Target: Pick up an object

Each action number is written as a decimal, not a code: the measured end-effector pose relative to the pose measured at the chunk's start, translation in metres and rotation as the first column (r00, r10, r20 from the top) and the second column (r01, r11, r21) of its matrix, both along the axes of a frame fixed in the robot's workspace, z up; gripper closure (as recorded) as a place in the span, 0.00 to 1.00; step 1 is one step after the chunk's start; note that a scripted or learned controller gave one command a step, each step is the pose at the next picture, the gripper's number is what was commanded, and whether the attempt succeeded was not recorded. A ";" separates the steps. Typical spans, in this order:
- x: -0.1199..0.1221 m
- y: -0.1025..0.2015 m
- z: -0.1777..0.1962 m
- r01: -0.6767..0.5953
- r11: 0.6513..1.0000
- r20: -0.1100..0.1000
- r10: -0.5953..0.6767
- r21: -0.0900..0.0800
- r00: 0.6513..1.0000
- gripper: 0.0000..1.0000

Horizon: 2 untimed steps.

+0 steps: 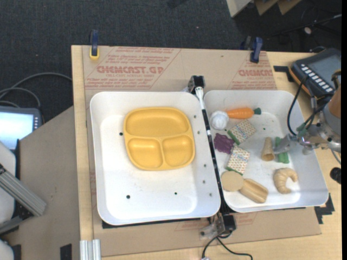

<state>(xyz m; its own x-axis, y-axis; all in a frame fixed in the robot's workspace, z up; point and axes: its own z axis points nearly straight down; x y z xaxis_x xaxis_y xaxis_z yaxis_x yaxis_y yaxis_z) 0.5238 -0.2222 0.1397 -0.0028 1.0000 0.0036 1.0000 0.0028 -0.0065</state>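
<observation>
Under the bins (108, 161), "CHEMCAST" sheet (130, 64)

The robot's grey arm (337, 112) carries an orange band above the wrist. Its metal two-finger gripper (293, 143) is silvery, with dull steel-coloured parts and a small green piece near the tip. A thin black cable (293, 108) loops down beside it.

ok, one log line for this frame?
phase: reach | gripper: low in right bin, by green piece | grasp: unconfirmed | left bin: yellow tray
</observation>
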 end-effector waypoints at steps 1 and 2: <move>0.032 0.004 -0.057 -0.004 1.000 0.005 0.004 0.008 1.000 0.00; 0.031 0.001 -0.045 -0.001 1.000 0.009 0.001 -0.002 1.000 1.00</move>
